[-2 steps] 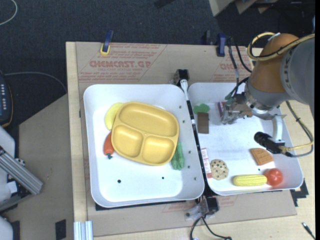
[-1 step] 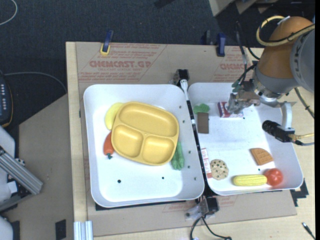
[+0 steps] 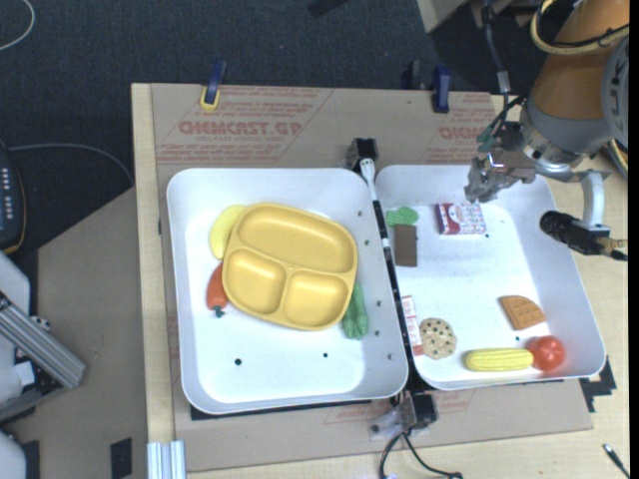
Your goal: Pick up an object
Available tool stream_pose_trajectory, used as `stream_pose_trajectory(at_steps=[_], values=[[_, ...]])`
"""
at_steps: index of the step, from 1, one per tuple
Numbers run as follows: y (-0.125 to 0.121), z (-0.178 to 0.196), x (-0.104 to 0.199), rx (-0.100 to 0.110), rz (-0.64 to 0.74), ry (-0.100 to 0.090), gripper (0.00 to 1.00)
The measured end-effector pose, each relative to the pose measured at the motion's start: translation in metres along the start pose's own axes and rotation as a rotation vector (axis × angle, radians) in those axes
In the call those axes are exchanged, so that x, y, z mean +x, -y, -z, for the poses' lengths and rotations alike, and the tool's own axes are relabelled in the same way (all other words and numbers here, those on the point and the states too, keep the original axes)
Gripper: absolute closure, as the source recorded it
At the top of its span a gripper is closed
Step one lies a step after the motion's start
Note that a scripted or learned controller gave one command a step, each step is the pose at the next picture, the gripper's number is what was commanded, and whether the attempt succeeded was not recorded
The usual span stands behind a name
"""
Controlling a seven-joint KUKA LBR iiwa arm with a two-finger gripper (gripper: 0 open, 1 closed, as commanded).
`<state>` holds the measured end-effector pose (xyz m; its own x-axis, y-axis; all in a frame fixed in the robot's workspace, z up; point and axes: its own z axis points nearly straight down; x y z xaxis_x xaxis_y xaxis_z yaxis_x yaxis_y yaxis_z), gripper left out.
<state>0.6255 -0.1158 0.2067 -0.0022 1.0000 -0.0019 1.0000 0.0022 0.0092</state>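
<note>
Jaws (image 3: 486, 190) are hovering above the carton (image 3: 459, 219) in the right bin (image 3: 589, 317), their opening unclear. Approach step; next, descending squarely over the carton.

A single fixed camera looks down at a slant from above the near side of the bench (image 3: 300, 108), far enough back to take in both white bins whole: the left bin (image 3: 190, 267) and the right bin (image 3: 569, 277) sit side by side across the middle of the frame. The bench's far edge, with its two clamps (one yellow-tipped (image 3: 211, 90), one blue (image 3: 440, 88)), lies toward the top, dark floor beyond it. The arm (image 3: 579, 58) enters from the upper right.
</note>
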Motion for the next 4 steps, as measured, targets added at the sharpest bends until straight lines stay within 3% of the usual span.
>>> stream_pose_trajectory(at_steps=[1, 2, 4], values=[[-0.001, 0.02, 0.0, 0.004, -0.001, -0.001, 1.0], [0.022, 0.014, 0.044, 0.013, 0.001, -0.004, 1.0], [0.094, 0.031, 0.127, 0.013, 0.002, -0.005, 1.0]])
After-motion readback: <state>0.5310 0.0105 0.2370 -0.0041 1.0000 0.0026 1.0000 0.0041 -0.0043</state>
